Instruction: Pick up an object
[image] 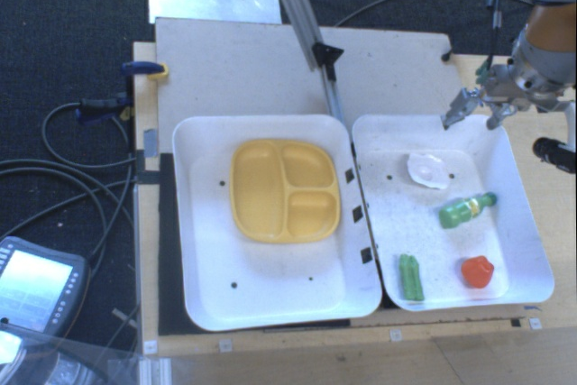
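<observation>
I am hovering my gripper (475, 111) over the far edge of the right bin (523, 194), its two fingers spread apart with nothing between them. Below and in front of me the green bottle (467, 210) is lying on its side in that bin, its long axis running left to right with a slight tilt, cap end pointing right and a little away. Just beyond it the white crumpled piece (427, 169) is resting flat. Nearer the front wall the green pod (411, 277) is lying with its length running front to back, and the red pepper (478, 271) is sitting to its right, apart from it. The left bin (203, 275) is holding the yellow divided plate (285, 191), lying flat with its three compartments facing up.
</observation>
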Robot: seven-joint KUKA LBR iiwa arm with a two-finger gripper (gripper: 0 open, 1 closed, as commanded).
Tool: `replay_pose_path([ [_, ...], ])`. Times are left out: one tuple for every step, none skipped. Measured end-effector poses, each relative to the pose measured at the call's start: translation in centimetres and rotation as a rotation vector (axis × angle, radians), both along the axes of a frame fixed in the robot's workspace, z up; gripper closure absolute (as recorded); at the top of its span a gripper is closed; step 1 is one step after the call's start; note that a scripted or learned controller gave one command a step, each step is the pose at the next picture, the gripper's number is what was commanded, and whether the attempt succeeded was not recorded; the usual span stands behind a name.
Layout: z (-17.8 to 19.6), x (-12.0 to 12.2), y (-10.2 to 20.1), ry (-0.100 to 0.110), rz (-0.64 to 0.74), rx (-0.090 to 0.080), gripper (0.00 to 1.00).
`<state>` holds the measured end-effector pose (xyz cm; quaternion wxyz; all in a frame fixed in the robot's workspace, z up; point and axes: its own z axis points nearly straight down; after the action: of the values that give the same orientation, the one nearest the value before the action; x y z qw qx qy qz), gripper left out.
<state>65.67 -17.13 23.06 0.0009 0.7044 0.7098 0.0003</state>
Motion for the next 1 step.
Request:
replay_pose_path([
  [0.0,-0.01,-0.02,0.0,0.0,0.0,0.0],
])
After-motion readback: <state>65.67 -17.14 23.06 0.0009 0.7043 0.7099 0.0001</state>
